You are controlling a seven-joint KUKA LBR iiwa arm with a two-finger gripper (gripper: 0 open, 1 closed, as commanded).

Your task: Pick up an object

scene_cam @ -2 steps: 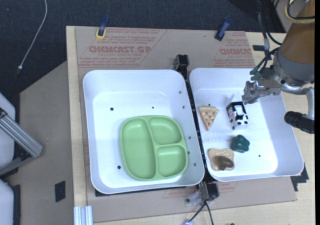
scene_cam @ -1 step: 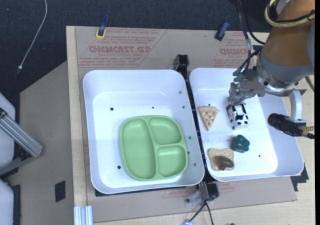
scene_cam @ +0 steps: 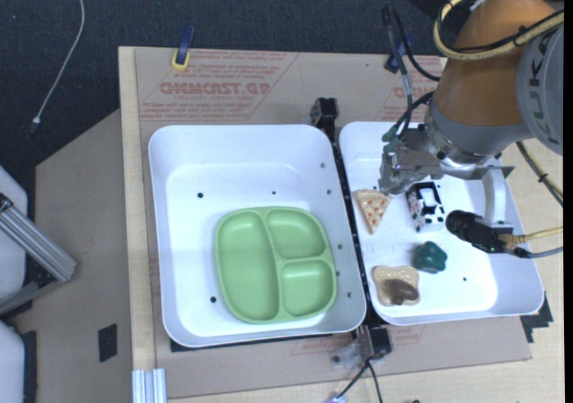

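Nothing picked yet. Gripper (scene_cam: 394,179) is low in the right bin (scene_cam: 510,298), just above the pizza slice (scene_cam: 372,208). Jaw state: cannot tell, and nothing is visibly held. Toy cow (scene_cam: 427,204), teal piece (scene_cam: 431,256) and tan cup (scene_cam: 397,285) lie loose. Grasp and lift remain.

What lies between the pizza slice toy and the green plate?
In the camera view, the left bin's white rim and the dark gap between the bins separate the pizza slice from the green plate.
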